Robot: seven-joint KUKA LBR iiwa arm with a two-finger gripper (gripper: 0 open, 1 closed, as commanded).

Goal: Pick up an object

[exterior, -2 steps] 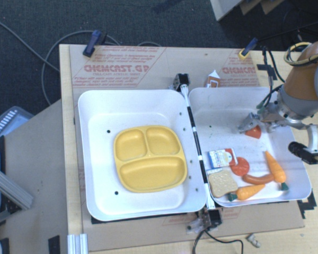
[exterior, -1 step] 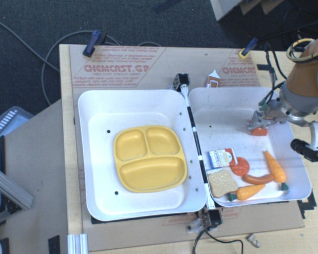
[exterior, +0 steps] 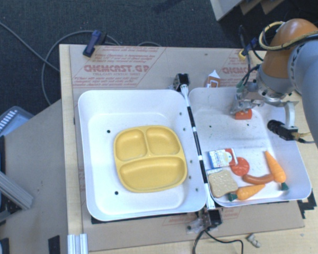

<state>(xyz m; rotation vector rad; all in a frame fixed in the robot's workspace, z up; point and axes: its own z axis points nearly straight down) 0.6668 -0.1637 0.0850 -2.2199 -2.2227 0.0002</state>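
My gripper [exterior: 241, 108] hangs low over the far part of the right bin [exterior: 212, 120], below the orange wrist band [exterior: 286, 36]. A small red object [exterior: 244, 115] lies right at its tip, partly hidden by it, and I cannot make out whether it is gripped or just resting on the bin floor. At the near end of this bin lie a blue and white carton [exterior: 219, 158], a red slice [exterior: 240, 166], a brown sausage [exterior: 257, 179], a bread slice [exterior: 223, 182] and two orange carrots [exterior: 275, 166] [exterior: 248, 192].
The left bin [exterior: 95, 142] holds a yellow divided plate [exterior: 149, 157]. A black clip [exterior: 181, 80] sits at the far end of the rim between the bins. A black part [exterior: 280, 128] of the arm hangs over the right bin's right side.
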